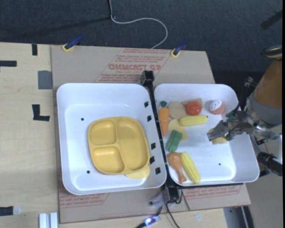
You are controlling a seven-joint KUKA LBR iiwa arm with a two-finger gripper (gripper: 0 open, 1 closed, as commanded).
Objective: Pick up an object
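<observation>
My gripper [219, 133] hangs low over the right side of the right bin [227, 172], reaching in from the right and pointing left. A small yellowish patch shows just beneath its tip, too small to identify. To its left lie a yellow corn cob [193, 121], a red tomato [193, 107] and a pink-and-white egg-shaped toy [216, 107], all apart from the gripper. Further left are a carrot [163, 119], a green vegetable [174, 140], a drumstick [176, 165] and a second corn cob [190, 168].
The left bin [73, 127] holds a yellow divided plate [118, 144] with a pale yellow piece [137, 174] under its near edge. A black clip [147, 77] joins the bins at the back. A white cable [142, 20] runs behind the cardboard.
</observation>
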